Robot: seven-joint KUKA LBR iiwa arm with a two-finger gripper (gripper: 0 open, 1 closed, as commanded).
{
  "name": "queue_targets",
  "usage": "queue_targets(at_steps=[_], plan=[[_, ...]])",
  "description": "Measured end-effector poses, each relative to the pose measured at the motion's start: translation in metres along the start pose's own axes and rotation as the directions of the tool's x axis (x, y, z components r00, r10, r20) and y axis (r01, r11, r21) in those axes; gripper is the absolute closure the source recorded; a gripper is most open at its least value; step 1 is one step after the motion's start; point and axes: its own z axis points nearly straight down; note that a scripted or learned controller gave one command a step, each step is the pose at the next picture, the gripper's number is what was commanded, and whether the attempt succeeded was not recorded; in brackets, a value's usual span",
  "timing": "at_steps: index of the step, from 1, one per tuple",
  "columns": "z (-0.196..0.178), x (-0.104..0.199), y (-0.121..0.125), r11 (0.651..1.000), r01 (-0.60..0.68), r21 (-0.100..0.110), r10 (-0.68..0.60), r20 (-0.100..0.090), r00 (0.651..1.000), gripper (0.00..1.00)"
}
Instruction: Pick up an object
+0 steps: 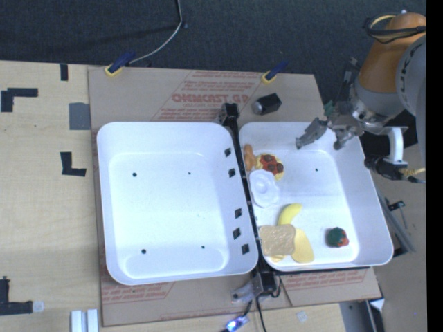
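The right bin (360, 185) holds several small objects along its left and front sides. An orange and red food toy (266, 163) lies by the divider, with a clear white cup (263, 187) just in front of it. Nearer the front are a yellow banana piece (289, 214), a tan bread slice (277, 239) on a yellow disc (303, 250), and a green and red berry (337, 237). My gripper (322, 140) hangs above the bin's back right part, open, with nothing between its fingers. It is well apart from every object.
The left bin (166, 199) sits beside the right one, joined by a black clip row (235, 185). A black knob (266, 104) lies on the cardboard behind the bins. A cable (176, 19) runs across the dark floor at the back.
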Motion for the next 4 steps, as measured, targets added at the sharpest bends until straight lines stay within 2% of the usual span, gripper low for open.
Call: queue_targets(at_steps=[1, 2, 3, 4], plan=[[0.082, 0.069, 0.001, 1.000, 0.005, 0.005, -0.005, -0.002, 1.000, 0.00], [0.101, 0.066, 0.023, 1.000, 0.001, -0.001, -0.001, 0.006, 1.000, 0.00], [0.091, 0.069, 0.023, 1.000, 0.001, -0.001, -0.001, 0.002, 1.000, 1.00], [-0.006, 0.141, 0.003, 1.000, 0.007, -0.009, -0.007, -0.003, 1.000, 1.00]])
